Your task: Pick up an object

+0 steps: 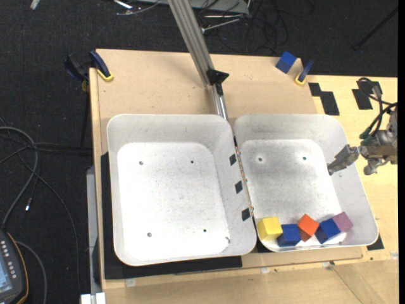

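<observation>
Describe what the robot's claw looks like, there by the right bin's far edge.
The claw is dull grey metal: a slim, tapering front piece on a blockier grey body with small pale and dark fittings. Thin dark cables loop above it. Any markings are too small to read.

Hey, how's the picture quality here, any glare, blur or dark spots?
Camera view: the left bin and right bin are bright, slightly washed out; the gripper looks soft; the coloured blocks read clearly; the floor is dim.
</observation>
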Motion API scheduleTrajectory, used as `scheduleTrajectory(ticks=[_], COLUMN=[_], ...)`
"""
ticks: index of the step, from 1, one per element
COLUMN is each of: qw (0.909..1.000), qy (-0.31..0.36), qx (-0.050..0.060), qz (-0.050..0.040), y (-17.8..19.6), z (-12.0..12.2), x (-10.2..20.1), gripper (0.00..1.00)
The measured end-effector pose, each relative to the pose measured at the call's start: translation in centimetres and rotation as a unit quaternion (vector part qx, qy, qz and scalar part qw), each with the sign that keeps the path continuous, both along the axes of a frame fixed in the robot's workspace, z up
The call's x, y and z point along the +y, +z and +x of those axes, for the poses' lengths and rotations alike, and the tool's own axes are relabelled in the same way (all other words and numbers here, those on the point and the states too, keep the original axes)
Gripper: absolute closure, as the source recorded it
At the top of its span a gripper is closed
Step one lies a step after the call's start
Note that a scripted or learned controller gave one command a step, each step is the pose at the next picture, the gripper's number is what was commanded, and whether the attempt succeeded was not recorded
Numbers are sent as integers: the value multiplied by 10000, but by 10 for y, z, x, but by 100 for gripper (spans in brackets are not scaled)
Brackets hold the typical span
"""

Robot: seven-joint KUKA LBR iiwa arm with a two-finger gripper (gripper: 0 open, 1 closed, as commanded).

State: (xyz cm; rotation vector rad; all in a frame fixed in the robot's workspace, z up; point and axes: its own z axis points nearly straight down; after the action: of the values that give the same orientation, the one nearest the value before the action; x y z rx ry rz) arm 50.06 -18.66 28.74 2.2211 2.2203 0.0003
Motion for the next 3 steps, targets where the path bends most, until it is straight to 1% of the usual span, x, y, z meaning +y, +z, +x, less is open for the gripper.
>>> scheduleTrajectory(ticks=[1,2,3], qw=[10000,10000,10000], qy=[36,40,39], qx=[36,20,9], qz=[21,16,15], y=[-63,-94,-92], z=[-10,-11,-11], x=[53,105,147], gripper=[0,0,0])
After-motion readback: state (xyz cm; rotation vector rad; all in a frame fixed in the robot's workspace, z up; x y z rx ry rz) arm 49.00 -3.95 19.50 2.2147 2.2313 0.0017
